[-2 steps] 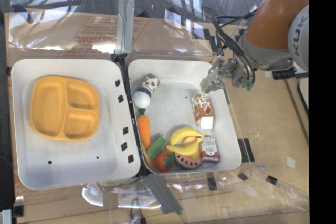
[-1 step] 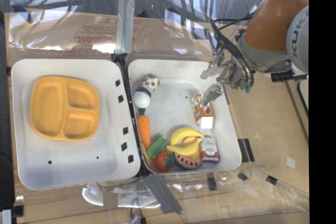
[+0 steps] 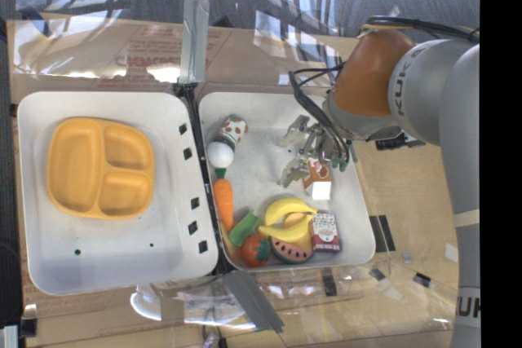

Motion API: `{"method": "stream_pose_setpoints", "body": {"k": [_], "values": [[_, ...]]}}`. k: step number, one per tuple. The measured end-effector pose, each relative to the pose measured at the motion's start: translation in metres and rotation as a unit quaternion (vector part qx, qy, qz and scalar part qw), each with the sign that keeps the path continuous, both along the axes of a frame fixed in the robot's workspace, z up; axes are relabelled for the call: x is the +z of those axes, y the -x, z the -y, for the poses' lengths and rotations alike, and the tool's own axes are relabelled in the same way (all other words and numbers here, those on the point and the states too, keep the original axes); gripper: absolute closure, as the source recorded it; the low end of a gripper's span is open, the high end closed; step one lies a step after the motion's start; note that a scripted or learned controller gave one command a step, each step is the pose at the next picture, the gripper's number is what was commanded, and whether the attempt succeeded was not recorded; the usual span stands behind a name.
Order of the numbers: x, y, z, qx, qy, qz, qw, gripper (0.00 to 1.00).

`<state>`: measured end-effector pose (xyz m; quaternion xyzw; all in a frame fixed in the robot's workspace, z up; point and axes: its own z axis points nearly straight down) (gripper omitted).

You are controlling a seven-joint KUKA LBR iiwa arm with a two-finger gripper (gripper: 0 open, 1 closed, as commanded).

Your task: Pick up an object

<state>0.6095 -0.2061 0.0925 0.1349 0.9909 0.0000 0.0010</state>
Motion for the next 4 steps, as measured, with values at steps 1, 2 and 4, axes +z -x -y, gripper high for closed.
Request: {"method": "stream_pose_setpoints", "body": {"k": [1,2,4], "values": [[0.001,0.034,0.001,-0.042,-0.0001,0.001,0.9991,0.00],[0.001,0.080,0.003,0.066,0.0004,0.001,0.9978,0.00],[0.002,0.057,0.003,0.010,0.0012,0.003,0.9999,0.00]]}}
